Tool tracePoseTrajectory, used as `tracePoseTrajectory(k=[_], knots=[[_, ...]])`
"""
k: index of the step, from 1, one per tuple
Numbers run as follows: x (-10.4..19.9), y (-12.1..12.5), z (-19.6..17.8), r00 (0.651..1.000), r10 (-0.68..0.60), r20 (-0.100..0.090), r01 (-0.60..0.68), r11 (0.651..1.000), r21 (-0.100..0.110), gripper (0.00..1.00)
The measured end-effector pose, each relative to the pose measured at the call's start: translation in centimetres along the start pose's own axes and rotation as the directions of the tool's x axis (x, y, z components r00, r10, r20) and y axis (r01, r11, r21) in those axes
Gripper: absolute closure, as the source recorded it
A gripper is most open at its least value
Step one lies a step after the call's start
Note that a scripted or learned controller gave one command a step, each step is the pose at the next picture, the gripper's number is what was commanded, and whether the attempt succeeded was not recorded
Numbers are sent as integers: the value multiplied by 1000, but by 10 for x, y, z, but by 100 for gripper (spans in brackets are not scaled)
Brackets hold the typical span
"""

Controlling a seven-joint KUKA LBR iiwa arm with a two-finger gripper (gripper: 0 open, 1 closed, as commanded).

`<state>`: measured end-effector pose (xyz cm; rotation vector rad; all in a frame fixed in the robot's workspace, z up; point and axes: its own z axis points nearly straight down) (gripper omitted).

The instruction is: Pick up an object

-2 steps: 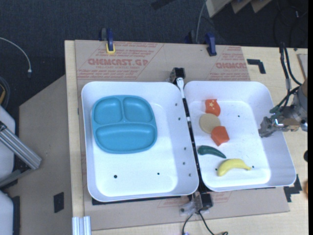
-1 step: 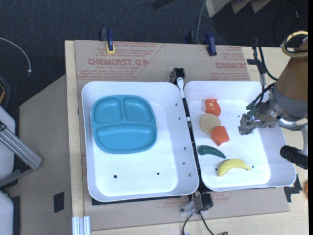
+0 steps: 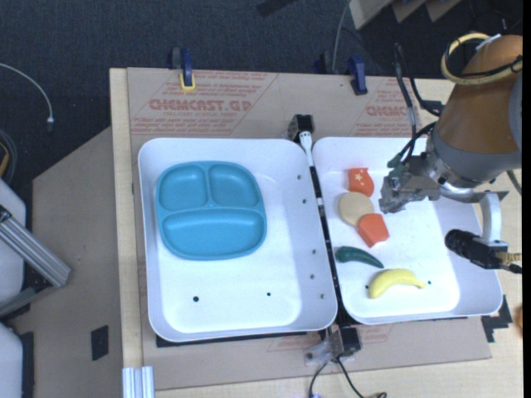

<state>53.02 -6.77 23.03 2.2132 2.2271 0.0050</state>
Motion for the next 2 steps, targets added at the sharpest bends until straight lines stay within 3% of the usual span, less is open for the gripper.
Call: tracePoseTrajectory(k=[2], knots=[[101,45,-3,1000,-1,-1,1,1000,0,100]])
